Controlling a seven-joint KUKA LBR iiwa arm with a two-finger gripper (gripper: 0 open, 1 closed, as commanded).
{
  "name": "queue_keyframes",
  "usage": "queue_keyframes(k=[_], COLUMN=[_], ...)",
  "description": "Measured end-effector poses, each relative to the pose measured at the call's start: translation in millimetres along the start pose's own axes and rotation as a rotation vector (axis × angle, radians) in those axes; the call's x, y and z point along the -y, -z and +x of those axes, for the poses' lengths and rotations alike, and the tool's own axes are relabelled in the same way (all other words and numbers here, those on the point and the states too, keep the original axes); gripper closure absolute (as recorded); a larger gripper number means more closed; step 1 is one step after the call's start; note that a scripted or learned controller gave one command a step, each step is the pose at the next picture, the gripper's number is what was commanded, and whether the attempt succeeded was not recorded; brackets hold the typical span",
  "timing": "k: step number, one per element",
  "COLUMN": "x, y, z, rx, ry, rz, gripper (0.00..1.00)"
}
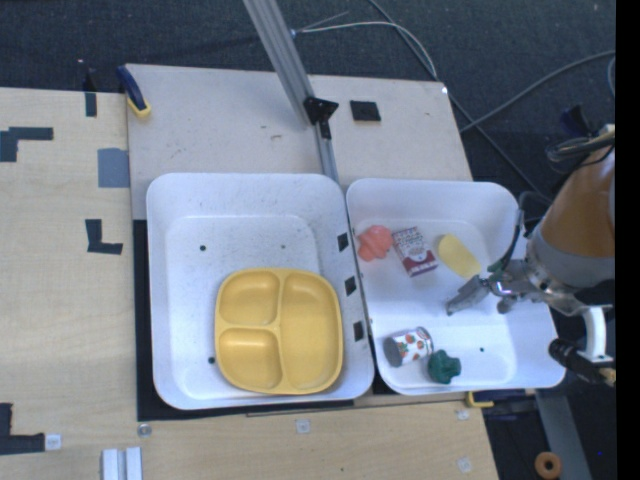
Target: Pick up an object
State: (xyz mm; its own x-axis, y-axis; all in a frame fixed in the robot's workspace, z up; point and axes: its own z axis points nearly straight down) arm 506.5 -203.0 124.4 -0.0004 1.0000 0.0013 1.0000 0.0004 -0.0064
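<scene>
Right white bin (pixel 500 200), hand (pixel 470 297) parted and empty, yellow object (pixel 458 255) just beside it

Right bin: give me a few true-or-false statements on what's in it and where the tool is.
1. The yellow tray lies in the right bin. False: it lies in the left bin.
2. The tool is over the right bin. True.
3. The tool holds the green object. False: that lies apart, near the front wall.
4. The small carton lies between the pink object and the yellow object. True.
</scene>
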Motion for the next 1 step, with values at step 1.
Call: queue_keyframes(k=[1], x=[-1.1], y=[12.6], z=[0.5], rx=[0.001], ry=[0.002], rz=[-0.003], gripper=[1.00])
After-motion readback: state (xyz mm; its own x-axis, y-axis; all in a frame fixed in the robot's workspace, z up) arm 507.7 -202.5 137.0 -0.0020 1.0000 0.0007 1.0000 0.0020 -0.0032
